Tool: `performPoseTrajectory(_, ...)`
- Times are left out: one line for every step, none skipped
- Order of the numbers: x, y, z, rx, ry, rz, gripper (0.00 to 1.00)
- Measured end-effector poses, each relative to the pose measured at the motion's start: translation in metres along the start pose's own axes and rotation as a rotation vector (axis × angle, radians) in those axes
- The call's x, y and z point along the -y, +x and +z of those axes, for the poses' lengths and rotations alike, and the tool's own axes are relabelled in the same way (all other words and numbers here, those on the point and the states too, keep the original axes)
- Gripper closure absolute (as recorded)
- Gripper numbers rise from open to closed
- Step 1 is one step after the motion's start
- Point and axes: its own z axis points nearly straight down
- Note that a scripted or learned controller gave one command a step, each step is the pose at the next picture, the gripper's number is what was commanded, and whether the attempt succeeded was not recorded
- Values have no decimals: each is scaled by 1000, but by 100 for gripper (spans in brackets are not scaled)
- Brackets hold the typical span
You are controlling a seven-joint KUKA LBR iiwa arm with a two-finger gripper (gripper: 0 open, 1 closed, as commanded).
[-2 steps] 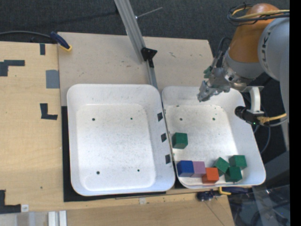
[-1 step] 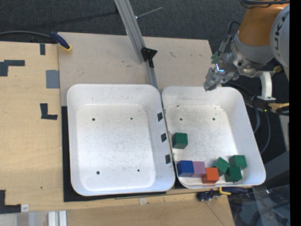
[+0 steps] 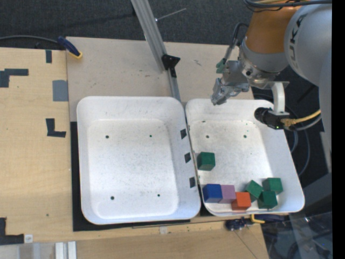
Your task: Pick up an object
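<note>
Green block lies alone mid right bin, easiest pick; other blocks crowd lower corner. Gripper hovers above bin's upper rim, holding nothing; open or closed, cannot tell.

7 blocks in right bin, left bin beside it, tool above right bin's far rim
</note>
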Motion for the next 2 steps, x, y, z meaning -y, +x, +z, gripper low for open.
performPoseTrajectory(3, 60, 19, 0, 3, 0, 100)
performPoseTrajectory(2, 114, 19, 0, 1, 0, 100)
